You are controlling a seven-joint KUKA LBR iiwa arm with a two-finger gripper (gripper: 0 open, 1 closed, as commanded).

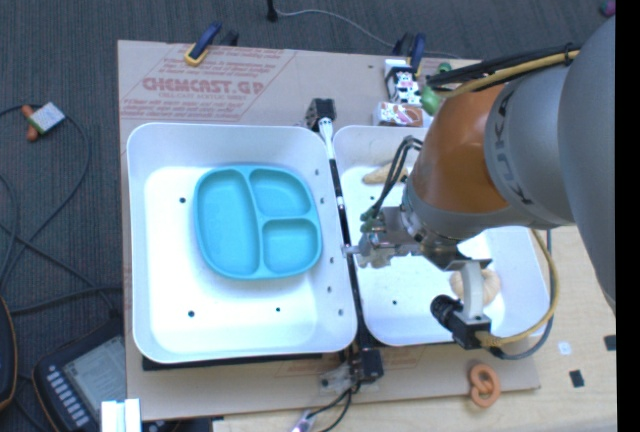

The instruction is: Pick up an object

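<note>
At centre right of the frame, the end effector (372, 250) hangs low over the right bin (400, 320); its finger state cannot be determined. A blue divided plate (257, 220) lies in the left bin (160, 320).

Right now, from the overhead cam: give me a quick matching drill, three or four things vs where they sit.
Things:
1. blue divided plate
2. tool
3. orange ring
4. blue clamp

Places:
A. on the board's top-left edge
B. in the left bin
C. on the bench, outside the bins, bottom right
D. over the right bin, near its left wall

Pairs: 1-B, 2-D, 3-C, 4-A
</note>
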